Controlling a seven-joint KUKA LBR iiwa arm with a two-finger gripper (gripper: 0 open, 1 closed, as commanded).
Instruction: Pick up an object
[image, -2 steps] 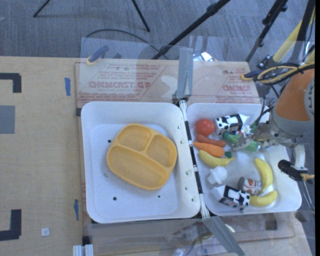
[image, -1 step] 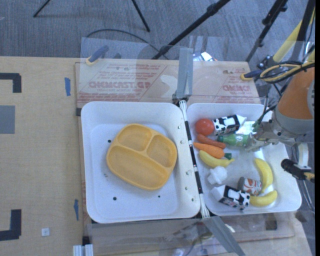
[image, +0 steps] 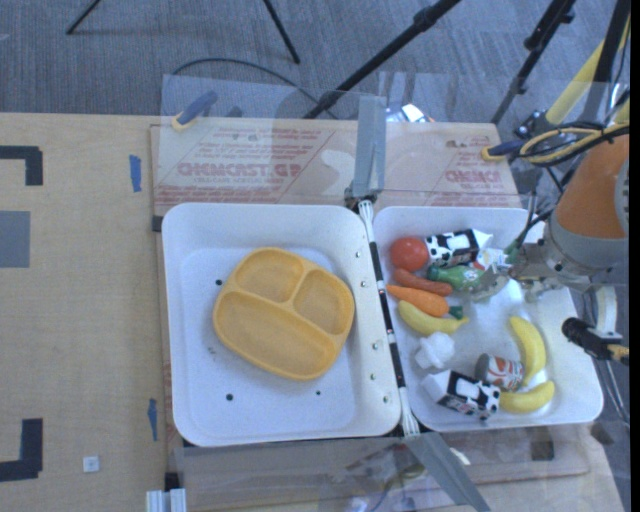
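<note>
The left bin (image: 190, 330) is carrying just the yellow divided plate (image: 283, 312), lying flat and a little askew in the middle of the floor, so I'm reading that side as the drop-off place rather than the source. The right bin (image: 590, 395) is where all the loose toy food is sitting, crowded together, which makes it the picking ground.

The arm (image: 590, 200) is leaning in over that bin's far right corner, its orange band showing above the wrist, and the gripper (image: 500, 272) is reaching down into the upper cluster. Whether it is spread or closed, I cannot tell from here; metal and clutter are blending together, and nothing is visibly lifted.

Closest to it are lying the black-and-white cow-patterned carton (image: 455, 245), a green item (image: 452, 273) I can't name, the red tomato (image: 408, 252) and the carrot (image: 420, 297), all touching or nearly so. That packing is likely making a clean grasp awkward.

Further toward me, the bananas (image: 528, 345) are resting more apart, near a second cow-patterned carton (image: 465, 392) and a small white piece (image: 436, 350).
</note>
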